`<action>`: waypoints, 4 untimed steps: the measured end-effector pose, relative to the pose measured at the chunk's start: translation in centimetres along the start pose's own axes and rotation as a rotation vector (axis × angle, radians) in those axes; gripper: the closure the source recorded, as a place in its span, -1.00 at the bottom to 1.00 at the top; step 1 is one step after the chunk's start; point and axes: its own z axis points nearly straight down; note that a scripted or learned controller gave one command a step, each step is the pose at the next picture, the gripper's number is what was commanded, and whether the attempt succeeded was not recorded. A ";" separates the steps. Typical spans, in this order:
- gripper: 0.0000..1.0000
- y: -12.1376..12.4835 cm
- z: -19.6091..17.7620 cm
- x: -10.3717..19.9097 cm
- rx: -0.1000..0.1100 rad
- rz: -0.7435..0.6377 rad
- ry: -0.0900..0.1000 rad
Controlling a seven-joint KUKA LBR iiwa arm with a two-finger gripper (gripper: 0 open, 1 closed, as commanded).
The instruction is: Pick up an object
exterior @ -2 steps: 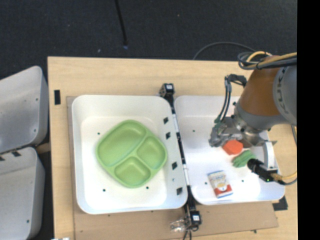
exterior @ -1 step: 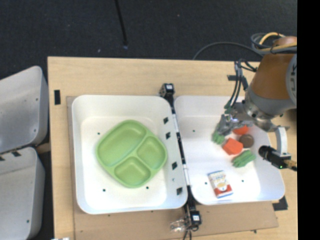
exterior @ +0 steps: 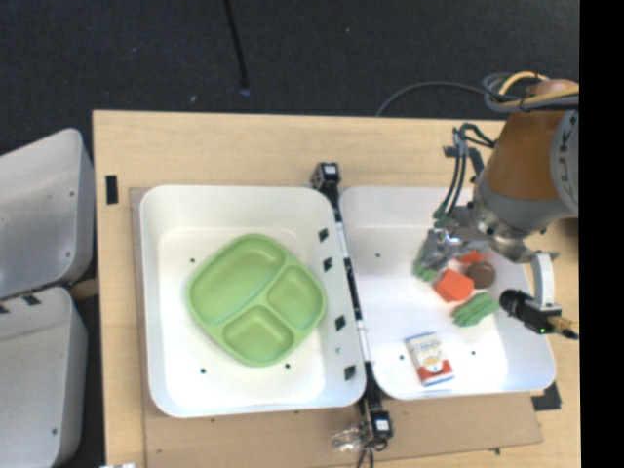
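Dark carpet (exterior: 146, 37) around pale bench (exterior: 244, 144)

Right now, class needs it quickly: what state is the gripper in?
Gripper: cannot be told; it hangs over the right bin, beside the orange block.

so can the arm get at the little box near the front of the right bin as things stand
Probably yes. The box lies flat on bare bin floor, apart from the orange block and green piece, with nothing on top. The arm hangs over that same bin.
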 end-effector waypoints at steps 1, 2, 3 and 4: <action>1.00 -0.3 -0.1 4.4 -0.001 -0.006 0.002; 1.00 -0.4 -1.7 9.0 -0.003 -0.007 0.003; 1.00 -0.9 -1.4 13.8 0.000 -0.007 0.003; 1.00 -1.3 -3.2 19.0 -0.004 -0.009 0.005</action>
